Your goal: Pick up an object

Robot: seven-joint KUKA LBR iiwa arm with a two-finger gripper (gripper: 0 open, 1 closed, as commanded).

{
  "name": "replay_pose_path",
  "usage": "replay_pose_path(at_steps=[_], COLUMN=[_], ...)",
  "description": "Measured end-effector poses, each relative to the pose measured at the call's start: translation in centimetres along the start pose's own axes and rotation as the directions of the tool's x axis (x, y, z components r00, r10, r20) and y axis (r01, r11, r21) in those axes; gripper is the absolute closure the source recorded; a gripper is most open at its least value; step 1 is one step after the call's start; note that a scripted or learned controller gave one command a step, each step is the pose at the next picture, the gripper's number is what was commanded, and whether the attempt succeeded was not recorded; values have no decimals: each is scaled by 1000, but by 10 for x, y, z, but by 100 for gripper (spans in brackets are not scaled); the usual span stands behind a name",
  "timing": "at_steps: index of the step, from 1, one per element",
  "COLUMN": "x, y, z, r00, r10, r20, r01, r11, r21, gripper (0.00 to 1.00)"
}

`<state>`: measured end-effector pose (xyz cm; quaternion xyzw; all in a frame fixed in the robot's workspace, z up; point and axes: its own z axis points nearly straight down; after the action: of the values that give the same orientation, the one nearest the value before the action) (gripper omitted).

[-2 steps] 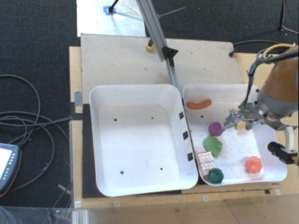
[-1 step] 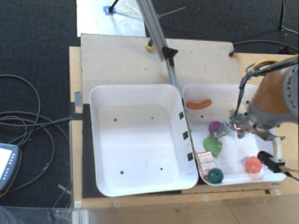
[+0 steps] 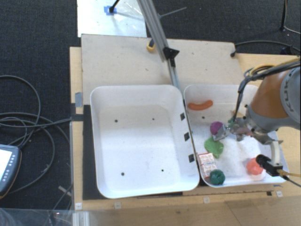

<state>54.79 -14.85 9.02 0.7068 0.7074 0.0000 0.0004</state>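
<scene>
At the bottom of the frame, along the near rim of the right bin (image 3: 244, 181), a dark green ball (image 3: 217, 176) sits beside a small red-and-white box (image 3: 206, 162), with an orange-red round object (image 3: 254, 167) further right and a flat green leaf-like piece (image 3: 214, 147) just above the box. Toward the middle right, the gripper (image 3: 221, 133) reaches in beside a purple object (image 3: 216, 127), seemingly touching it, though whether it is clenched or released cannot be told from this slant. Further up, an orange sausage-shaped object (image 3: 200, 105) lies near the far wall, and the left bin (image 3: 101, 140) fills the frame's centre left.
</scene>
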Motion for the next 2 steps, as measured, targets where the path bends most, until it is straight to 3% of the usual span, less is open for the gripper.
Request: replay_pose_path(at_steps=[1,2], x=[0,6], y=[1,9], z=[-12,-73], r00=[1000,1000], r10=[-1,-5], r20=[0,1], r01=[1,5], r11=[1000,1000], r21=[-4,-7], gripper=[100,100])
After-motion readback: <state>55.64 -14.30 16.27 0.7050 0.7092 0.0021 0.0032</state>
